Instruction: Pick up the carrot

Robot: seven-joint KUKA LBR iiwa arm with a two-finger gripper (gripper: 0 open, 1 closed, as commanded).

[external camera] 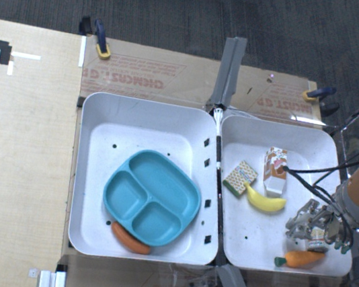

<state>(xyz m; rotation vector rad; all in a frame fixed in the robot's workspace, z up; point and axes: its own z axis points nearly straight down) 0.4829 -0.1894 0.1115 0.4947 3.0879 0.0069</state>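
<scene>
The carrot [302, 259], orange with a green tip at its left end, lies near the front right corner of the right bin [245, 242]. My gripper [313, 230] hangs right over the carrot's far side, close above it, at the end of the arm that comes in from the right. Nothing shows as lifted; the carrot rests on the bin floor.
In the right bin lie a yellow banana [266, 201], a small white and red carton [274, 170] and a green-yellow packet [240, 178], all to the left of the gripper. The left bin [92, 159] holds a blue divided plate [151, 198] and an orange sausage [131, 239] at its front edge.
</scene>
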